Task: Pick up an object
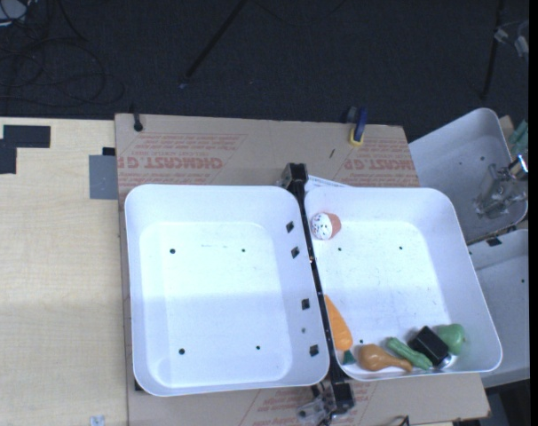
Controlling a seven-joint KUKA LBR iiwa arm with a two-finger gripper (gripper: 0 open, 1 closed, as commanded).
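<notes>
Choosing the orange carrot-shaped piece (338,324) as the candidate, since it lies a little apart from the other items. It sits in the right bin (447,204), against that bin's left wall, toward the bin's near-left corner.

Handling, as a judgement: it looks like a small moulded toy, so probably light, stiff and smooth, with some risk of slipping but little of breaking. We would take hold across its thicker half, closing across the width and not along the length. The wall just beside it leaves little room on that side.

Orientation: its long axis runs nearly parallel to the right bin's left wall. The thin end points to the bin's far side, the thick end to its near edge.

Neighbours: a tan gourd-shaped piece (375,357) lies just beside the thick end, along the right bin's near edge. Further along that edge are a green piece (409,353), a black block (429,344) and a rounder green piece (451,335). A white-and-orange ball (324,226) rests near the right bin's far-left corner.

The left bin (145,204) adjoins the right bin.

Gripper: we cannot tell whether it is apart or together.
</notes>
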